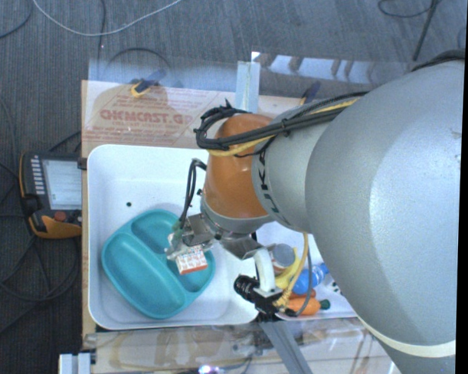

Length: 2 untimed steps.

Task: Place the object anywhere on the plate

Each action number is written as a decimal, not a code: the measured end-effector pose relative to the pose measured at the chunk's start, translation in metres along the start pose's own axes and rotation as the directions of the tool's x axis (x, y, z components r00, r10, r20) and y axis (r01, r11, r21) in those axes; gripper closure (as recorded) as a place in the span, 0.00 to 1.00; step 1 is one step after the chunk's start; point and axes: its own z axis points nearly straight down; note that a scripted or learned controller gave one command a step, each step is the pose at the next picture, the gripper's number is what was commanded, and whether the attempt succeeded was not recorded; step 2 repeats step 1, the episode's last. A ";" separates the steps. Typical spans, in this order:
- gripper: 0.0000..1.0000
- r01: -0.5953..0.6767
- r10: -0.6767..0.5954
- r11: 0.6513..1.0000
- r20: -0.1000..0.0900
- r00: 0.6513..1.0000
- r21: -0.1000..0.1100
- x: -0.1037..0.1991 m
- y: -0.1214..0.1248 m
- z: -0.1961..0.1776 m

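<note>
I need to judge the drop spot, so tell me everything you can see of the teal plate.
The teal plate is a rounded, glossy, plastic-looking dish split by a raised ridge into compartments. It lies flat, set at a diagonal, in the left white bin, toward its front. The gripper hangs over its right side, where a small red-and-white object shows. Whether that object rests on the plate, I cannot tell.

Smooth, glossy teal plastic for the divided plate, set in a white bin of smooth, slightly shiny plastic. Printed paper or card, matt, red and white, on the small object over the plate's right part; brushed grey metal with a soft sheen on the arm, with a glossy orange band. Rough matt grey carpet around, and flat brown cardboard with faded red print at the far side.
</note>
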 end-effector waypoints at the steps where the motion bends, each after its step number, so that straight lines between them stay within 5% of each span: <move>1: 0.00 0.000 0.000 1.000 0.000 1.000 -0.001 0.000 0.000 0.000; 2: 0.00 0.000 0.000 1.000 0.000 1.000 -0.001 0.000 0.000 0.000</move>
